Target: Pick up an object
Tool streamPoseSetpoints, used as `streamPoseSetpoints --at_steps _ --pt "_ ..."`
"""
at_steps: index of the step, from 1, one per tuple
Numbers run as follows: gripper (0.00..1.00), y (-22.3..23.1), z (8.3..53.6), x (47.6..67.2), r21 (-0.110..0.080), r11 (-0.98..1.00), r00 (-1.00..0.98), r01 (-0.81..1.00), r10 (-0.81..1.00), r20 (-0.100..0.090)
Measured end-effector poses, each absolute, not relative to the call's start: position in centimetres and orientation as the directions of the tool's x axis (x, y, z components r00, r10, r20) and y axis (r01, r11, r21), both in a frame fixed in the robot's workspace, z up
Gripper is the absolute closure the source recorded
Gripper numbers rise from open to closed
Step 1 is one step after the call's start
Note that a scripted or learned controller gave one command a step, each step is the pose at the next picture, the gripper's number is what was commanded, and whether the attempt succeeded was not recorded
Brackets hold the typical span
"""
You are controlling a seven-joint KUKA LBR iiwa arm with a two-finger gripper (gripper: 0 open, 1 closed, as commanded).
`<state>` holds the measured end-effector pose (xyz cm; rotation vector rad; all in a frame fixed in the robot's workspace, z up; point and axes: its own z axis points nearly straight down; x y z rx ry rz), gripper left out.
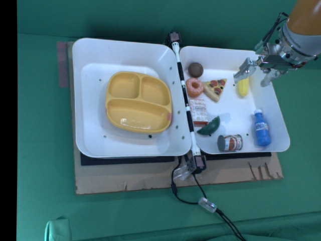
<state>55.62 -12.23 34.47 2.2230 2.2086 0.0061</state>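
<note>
Right now the corn (243, 87) looks like the likeliest target: a small yellow cob lying near the back of the right bin (279, 129), roughly end-on to the camera. The pincer (256, 74) hovers just above it, fingers spread, nothing between them. One finger sits over the cob's top left, the other off to its right, so the cob is not centred in the gap.

To do it well, I'd shift the pincer a touch left so the cob sits mid-gap, then drop straight down until the tips flank its sides, and squeeze across the narrow width, not along the length. The cob is rounded and probably slick plastic, so an off-centre squeeze could roll or squirt it out.

Neighbours are forgiving: the pizza slice (216, 89) lies to the left with a clear gap, the donut (194, 87) beyond that, and the blue bottle (261, 128) well in front. The bin's back wall is near, so watch the far finger on descent.

The left bin (90, 54) holds a yellow tray (138, 102), not relevant. Both bins sit on the green table (45, 134).
</note>
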Motion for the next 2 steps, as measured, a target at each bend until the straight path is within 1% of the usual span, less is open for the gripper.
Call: streamPoseSetpoints --at_steps 1,2 --pt "0.00 -15.8 18.8 58.4 0.019 -0.006 0.006 1.000 1.000 -0.008" --pt "1.00 -16.2 20.6 58.7 0.037 -0.013 0.014 0.999 1.000 -0.017"
